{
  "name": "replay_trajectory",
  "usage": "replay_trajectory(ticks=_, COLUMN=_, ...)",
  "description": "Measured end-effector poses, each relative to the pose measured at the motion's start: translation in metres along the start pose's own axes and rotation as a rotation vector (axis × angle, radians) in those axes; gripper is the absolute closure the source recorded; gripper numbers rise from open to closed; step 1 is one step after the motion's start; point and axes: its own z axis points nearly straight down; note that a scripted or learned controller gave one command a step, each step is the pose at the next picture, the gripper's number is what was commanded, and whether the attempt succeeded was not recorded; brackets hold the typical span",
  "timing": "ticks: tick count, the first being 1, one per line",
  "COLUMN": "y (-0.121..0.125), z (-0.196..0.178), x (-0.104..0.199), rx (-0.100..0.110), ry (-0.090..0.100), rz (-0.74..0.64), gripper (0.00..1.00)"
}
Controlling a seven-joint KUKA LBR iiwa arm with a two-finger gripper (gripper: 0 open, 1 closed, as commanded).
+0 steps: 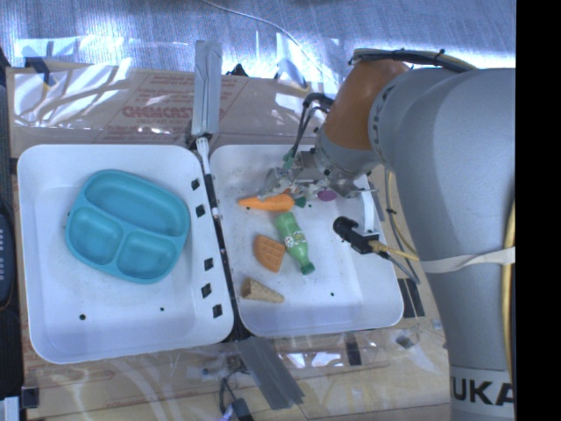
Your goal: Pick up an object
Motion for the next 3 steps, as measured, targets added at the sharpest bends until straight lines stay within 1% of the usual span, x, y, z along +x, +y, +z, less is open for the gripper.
replay_trajectory(ticks=1, y=-0.045, z=0.012, x=0.008, rx=0.018, ry=0.001, rz=0.002, gripper=0.00)
replay_trajectory(ticks=2, y=-0.044, z=0.002, x=0.008, rx=0.019, ry=0.001, rz=-0.002, gripper=1.00)
replay_trajectory(ticks=3, y=-0.052, z=-0.099, x=0.057, rx=0.007, ry=0.002, rz=-0.002, gripper=1.00)
